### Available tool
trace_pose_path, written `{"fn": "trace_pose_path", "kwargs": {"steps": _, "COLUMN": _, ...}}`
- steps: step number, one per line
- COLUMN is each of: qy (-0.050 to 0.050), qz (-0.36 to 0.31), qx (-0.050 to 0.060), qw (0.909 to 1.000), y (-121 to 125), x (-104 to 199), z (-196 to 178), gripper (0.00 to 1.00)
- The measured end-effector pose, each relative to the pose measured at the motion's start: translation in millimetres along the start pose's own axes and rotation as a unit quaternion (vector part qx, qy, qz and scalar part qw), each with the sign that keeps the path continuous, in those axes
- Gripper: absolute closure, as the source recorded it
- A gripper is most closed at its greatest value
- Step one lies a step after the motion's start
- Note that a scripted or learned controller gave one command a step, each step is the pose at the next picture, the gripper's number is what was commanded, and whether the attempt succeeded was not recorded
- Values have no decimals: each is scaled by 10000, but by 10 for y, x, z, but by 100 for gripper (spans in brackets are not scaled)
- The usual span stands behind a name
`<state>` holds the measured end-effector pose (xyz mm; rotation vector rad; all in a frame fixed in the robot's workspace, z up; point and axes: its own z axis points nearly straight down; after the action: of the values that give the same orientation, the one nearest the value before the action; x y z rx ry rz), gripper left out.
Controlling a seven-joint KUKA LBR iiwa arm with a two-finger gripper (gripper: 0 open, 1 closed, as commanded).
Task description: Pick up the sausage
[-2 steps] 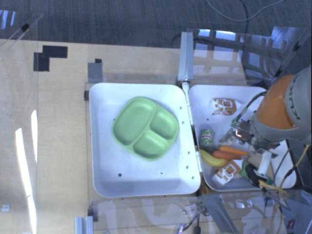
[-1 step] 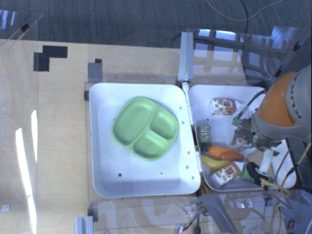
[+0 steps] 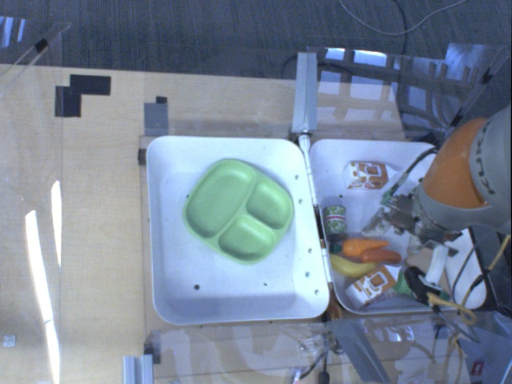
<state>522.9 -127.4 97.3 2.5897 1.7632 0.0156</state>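
The sausage (image 3: pixel 374 251) is an orange-red elongated piece lying across the lower middle of the right bin (image 3: pixel 344 157). It rests just above a yellow banana (image 3: pixel 350 267). My gripper (image 3: pixel 390 217) hangs over the right bin, a little above and to the right of the sausage, below the arm's orange band (image 3: pixel 453 176). Nothing is visibly held in it.
In the right bin there are also a small green can (image 3: pixel 334 218) by the left wall, a white-and-brown packet (image 3: pixel 367 174) at the back and a small box (image 3: pixel 373 285) at the front. The left bin (image 3: pixel 172 222) holds a green divided plate (image 3: pixel 239 209).
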Motion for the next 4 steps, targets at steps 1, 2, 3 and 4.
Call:
{"fn": "trace_pose_path", "kwargs": {"steps": 1, "qy": -18, "qz": 503, "qx": 21, "qw": 9987, "y": -37, "x": 124, "z": 95, "gripper": 0}}
{"fn": "trace_pose_path", "kwargs": {"steps": 2, "qy": -4, "qz": 486, "qx": 9, "qw": 9988, "y": -19, "x": 141, "z": -3, "gripper": 100}}
{"fn": "trace_pose_path", "kwargs": {"steps": 3, "qy": -4, "qz": 488, "qx": 10, "qw": 9988, "y": -20, "x": 142, "z": -2, "gripper": 0}}
{"fn": "trace_pose_path", "kwargs": {"steps": 4, "qy": 10, "qz": 154, "qx": -28, "qw": 9999, "y": -298, "x": -51, "z": 81, "gripper": 0}}
